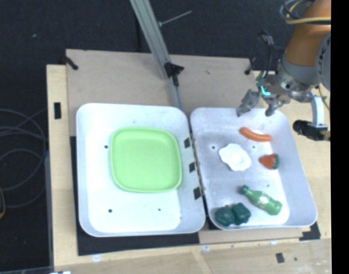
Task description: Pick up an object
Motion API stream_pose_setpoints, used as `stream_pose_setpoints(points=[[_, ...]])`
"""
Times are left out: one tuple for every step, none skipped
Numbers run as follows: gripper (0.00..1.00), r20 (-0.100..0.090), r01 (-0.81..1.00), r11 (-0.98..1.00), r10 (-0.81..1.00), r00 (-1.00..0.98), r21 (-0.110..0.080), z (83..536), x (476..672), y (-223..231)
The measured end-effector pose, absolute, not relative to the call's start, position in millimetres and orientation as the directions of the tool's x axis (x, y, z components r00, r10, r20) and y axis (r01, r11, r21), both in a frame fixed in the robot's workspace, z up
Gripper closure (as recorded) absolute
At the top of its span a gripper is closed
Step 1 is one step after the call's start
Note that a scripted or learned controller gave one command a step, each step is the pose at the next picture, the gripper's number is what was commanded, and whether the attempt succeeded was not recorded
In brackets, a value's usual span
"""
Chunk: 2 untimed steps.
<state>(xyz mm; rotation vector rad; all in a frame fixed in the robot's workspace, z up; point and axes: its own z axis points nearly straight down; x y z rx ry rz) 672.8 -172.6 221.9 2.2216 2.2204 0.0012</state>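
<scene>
Currently the claw (257, 107) hangs spread wide and holding nothing over the right bin's (297, 170) far edge, with the sausage (255, 134) lying just below and nearest it, long axis running roughly left to right.

left bin (94, 210): green plate (145, 159) | metal pole (153, 30) behind bins | cables (14, 136) far left

Below the open two-finger gripper (257, 107), nearest it, lies an orange sausage-shaped toy (255, 134), flat and crosswise. Further from it sit a white blob-shaped piece (235, 157), a small red strawberry toy (269, 161), a green plastic bottle (261, 200) on its side, and a dark green lumpy toy (232, 214).
</scene>
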Motion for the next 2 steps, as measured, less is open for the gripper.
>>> stream_pose_setpoints(points=[[0.0, 0.0, 1.0, -0.001, 1.0, 0.001, 0.001, 221.8, 672.8, -172.6], [0.0, 0.0, 1.0, 0.0, 1.0, 0.0, -0.004, 158.9, 671.4, -172.4]])
